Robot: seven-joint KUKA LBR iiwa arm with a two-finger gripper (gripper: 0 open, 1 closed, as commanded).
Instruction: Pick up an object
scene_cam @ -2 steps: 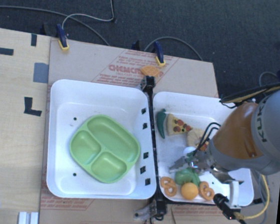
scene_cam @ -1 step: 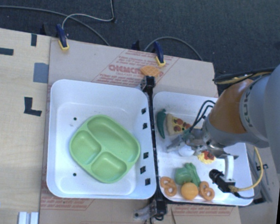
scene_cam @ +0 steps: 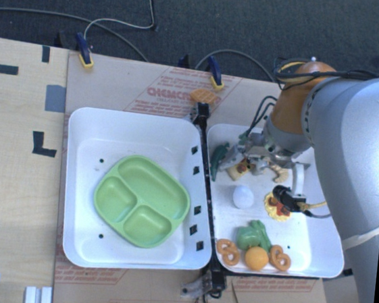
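Overhead and at a slant, the camera view takes in a pale wooden bench (scene_cam: 8, 188) with black tape marks on its left part. A cardboard sheet (scene_cam: 126, 82) lies under both bins and is held at its far edge by two blue clamps (scene_cam: 84, 51). The cardboard carries red print; its large word seems to begin "CHEMC", and the rest is too small to read.

The left bin (scene_cam: 85, 169) holds a green divided plate (scene_cam: 142, 200) lying flat, with three compartments.

The arm (scene_cam: 339, 151) reaches in from the right, its orange band above the wrist, and the tool (scene_cam: 257, 163) sits low over the far part of the right bin (scene_cam: 305, 239). Whether the tool is apart or together cannot be told from this angle, and nothing can be seen clamped in it.

Just beside the tool lies a small tan-and-brown piece (scene_cam: 245, 166), and a dark green piece (scene_cam: 219, 155) rests against the bin's left wall. A white ball (scene_cam: 243, 197) lies nearer the middle, with a yellow-and-red piece (scene_cam: 275, 208) to its right.

Along the near wall sit a green toy vegetable (scene_cam: 253, 234), an orange ball (scene_cam: 256, 258) touching it, and two brown pretzels, one (scene_cam: 228, 251) on the ball's left and one (scene_cam: 279, 258) on its right.

No writing shows on the bins or the toys.
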